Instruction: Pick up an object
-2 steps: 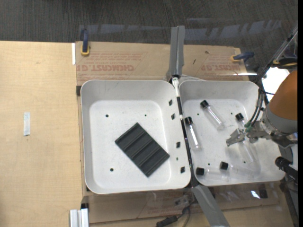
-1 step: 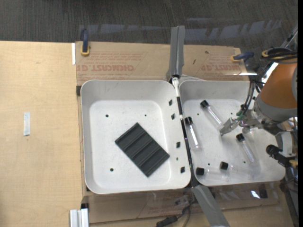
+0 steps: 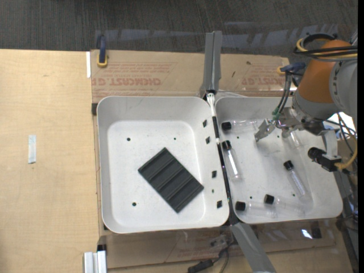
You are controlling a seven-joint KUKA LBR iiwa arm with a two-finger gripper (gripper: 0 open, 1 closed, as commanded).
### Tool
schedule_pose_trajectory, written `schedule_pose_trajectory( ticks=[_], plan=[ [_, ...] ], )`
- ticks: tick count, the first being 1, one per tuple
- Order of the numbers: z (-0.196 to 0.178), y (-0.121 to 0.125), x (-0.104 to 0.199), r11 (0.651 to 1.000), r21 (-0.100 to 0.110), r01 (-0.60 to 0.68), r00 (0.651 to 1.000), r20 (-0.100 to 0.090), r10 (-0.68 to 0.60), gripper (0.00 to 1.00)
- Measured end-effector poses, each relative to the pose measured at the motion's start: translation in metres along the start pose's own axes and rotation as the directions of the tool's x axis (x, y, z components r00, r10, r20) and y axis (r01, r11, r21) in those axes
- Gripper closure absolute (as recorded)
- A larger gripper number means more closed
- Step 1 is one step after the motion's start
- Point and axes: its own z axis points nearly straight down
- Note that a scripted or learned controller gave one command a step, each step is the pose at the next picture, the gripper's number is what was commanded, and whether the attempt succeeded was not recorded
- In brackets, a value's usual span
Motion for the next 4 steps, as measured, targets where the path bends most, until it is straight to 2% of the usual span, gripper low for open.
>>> schedule_pose_trajectory(
  ticks=[1,2,3,4],
  plan=[
    [0.000,0.040,0.024,0.999,0.011,0.030,1.000,-0.003,-0.030,0.00],
    [-0.041,0.037,-0.034,0.995,-0.002,0.103,0.995,0.002,-0.103,0.00],
    [-0.050,-0.028,-0.042,0.994,0.000,0.110,0.994,-0.001,-0.110,0.00],
    [0.000,0.035,-0.049,0.994,0.000,0.112,0.994,-0.001,-0.112,0.00]
  ],
)
